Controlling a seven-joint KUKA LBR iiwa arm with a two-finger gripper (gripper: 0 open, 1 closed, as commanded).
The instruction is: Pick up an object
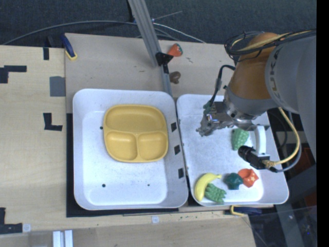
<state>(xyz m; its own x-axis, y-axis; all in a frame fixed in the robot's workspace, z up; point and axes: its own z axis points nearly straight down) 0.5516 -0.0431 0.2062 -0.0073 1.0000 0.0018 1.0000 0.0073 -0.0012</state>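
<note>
We hover our two-finger gripper [204, 128] over the right white bin [195, 158]; we cannot tell its state. Next, we judge, comes descending onto the green knobbly toy [239, 138] nearby.

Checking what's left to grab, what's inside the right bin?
The right bin holds a banana, green toys, a teal piece and a red-orange one. The gripper hangs over its upper part; the arm covers the bin's top right corner.
</note>
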